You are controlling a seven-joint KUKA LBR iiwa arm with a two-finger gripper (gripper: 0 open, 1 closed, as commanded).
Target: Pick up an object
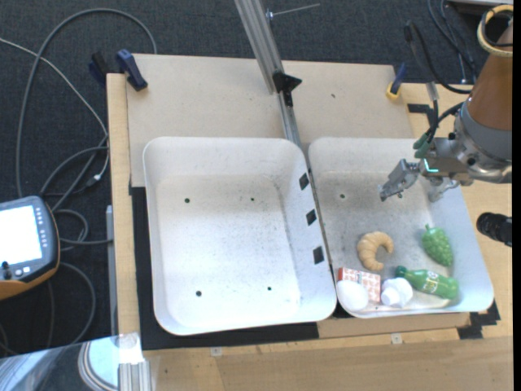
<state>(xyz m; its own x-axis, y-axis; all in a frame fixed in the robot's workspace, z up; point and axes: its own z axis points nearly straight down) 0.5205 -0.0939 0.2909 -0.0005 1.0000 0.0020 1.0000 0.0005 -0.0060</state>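
Croissant [375, 249] is the piece nearest the gripper, lying in the near half of the right bin [350, 177], well apart from the fingers. Its long axis runs roughly from far to near, and it curls so that both tips turn toward the left.

Starting at the left edge, a handheld pendant [20, 243] lies on the floor, cut off by the frame so that part of its screen is lost. Next comes the left bin [220, 235], 1 of 2 on the bench, speckled with dark flecks. A metal rail [256, 31] slants down from the top and ends at the gap between the bins.

In the near corner of the right bin things crowd together. A red and white packet [362, 279] sits just beside the croissant's near end, and a white round thing [352, 296] touches it; what that is I can't make out. A green bottle [427, 282] lies on its side, long axis across the bin, its white cap pointing left. Green grapes [437, 245] lie just beyond it, near the right wall, the bunch running far to near.

Above the far right part of that bin hangs the gripper [422, 184], fingers spread with nothing between them. The arm [492, 96] behind it is cut off by the frame.
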